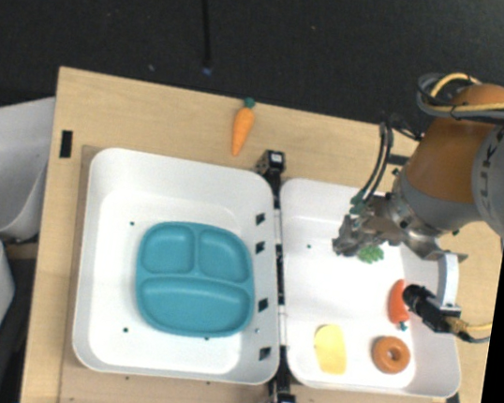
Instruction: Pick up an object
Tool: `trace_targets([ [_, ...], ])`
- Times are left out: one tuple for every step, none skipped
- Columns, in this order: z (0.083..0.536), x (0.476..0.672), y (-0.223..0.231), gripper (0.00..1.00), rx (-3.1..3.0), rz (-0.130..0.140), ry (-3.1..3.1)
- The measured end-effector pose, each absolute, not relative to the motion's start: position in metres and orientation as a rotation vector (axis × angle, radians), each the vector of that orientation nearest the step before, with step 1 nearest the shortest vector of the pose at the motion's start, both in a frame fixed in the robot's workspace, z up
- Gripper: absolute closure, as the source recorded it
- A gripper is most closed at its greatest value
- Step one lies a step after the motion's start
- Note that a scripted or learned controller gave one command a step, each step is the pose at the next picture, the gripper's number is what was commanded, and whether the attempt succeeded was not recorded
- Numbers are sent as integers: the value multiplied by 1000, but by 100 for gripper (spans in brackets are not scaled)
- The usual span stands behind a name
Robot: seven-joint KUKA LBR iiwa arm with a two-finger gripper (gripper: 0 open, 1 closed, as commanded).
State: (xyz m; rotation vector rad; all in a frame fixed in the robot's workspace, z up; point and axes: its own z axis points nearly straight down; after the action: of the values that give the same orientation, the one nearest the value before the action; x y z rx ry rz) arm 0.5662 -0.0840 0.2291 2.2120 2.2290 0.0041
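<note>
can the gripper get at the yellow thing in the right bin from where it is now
Probably yes. The yellow item lies flat and apart from the brown ring, with bare bin floor between it and the gripper, which sits by a green item.

Two bins sit side by side on the tabletop (78, 102). Left bin (87, 312) holds a divided plate (194, 279) near its centre. Right bin (297, 364) holds a donut (390, 354) at front right, a block (331, 348) just left of it, and a small leafy item (372, 255) further back, w/ the claw (352, 242) just beside it. A toy carrot (242, 128) lies on the tabletop behind the left bin.
</note>
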Motion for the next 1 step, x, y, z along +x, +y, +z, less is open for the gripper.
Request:
trace_targets([
  [225, 592, -31, 100, 2212, 4, 2229],
])
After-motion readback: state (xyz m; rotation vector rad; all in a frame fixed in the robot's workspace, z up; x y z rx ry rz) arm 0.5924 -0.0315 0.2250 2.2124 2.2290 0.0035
